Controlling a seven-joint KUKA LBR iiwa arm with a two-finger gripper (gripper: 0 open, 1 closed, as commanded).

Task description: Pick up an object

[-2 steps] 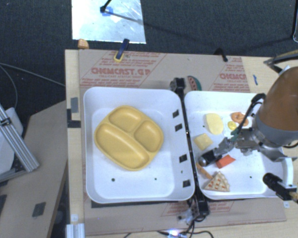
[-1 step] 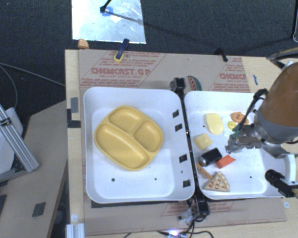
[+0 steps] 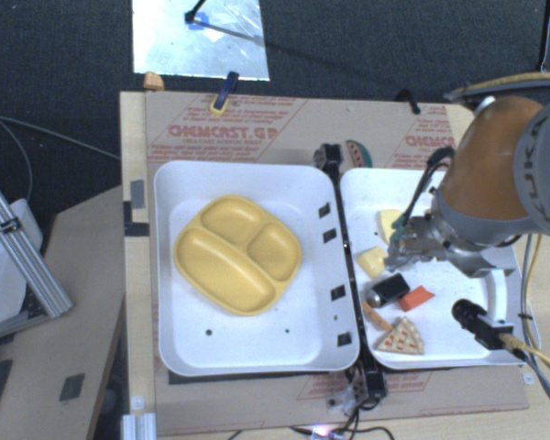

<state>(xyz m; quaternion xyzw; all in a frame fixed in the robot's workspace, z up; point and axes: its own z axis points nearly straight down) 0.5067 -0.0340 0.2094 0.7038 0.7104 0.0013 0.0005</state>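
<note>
— Yellow divided plate (image 3: 238,253) fills the left bin (image 3: 179,342). The right one?
— Right bin (image 3: 440,354) holds small objects (image 3: 392,290): pale wedges, orange block, pizza slice. The gripper (image 3: 399,246) hovers over them; whether its claw is apart or together, I cannot tell.

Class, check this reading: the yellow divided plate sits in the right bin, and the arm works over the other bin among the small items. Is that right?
Not quite. The camera view shows the yellow divided plate in the left bin, not the right. The rest stands: the arm works over the other bin, among small items such as the pizza slice.
</note>
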